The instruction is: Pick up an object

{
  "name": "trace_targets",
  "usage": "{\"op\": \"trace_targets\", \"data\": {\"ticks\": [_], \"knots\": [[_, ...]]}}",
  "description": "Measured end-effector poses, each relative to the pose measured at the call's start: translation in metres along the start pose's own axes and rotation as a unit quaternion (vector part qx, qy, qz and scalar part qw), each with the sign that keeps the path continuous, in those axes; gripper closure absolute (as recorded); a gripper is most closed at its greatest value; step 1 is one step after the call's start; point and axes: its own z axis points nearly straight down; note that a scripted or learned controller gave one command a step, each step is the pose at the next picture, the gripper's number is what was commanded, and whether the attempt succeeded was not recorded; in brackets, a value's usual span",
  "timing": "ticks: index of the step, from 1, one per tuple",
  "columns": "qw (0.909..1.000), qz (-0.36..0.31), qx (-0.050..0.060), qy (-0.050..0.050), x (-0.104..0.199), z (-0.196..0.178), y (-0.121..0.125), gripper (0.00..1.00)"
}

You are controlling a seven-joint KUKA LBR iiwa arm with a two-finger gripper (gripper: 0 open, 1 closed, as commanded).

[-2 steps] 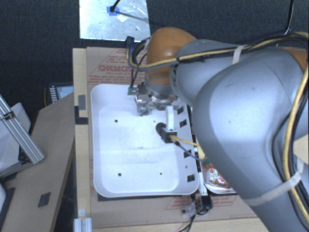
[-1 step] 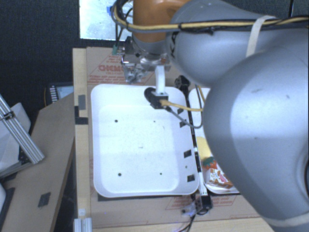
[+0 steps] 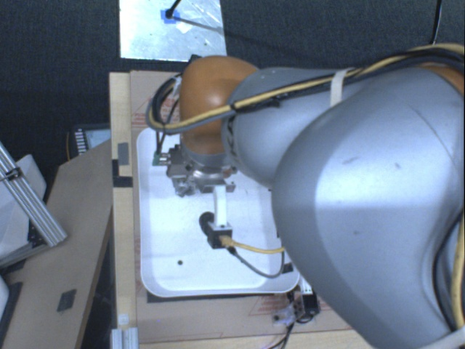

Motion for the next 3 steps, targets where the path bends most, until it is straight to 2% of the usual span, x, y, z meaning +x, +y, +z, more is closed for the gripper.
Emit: {"op": "trace_targets", "data": {"ticks": [1,2,3], "knots": [[0.9999,0.001,-0.010,0.001,-0.003,-0.002,0.066,1.00],[1.0000,0.000,-0.009,0.002,-0.003,-0.013,0.064,1.00],[0.9999,0.005,-0.013,0.002,-0.028,-0.104,0.088,1.00]]}}
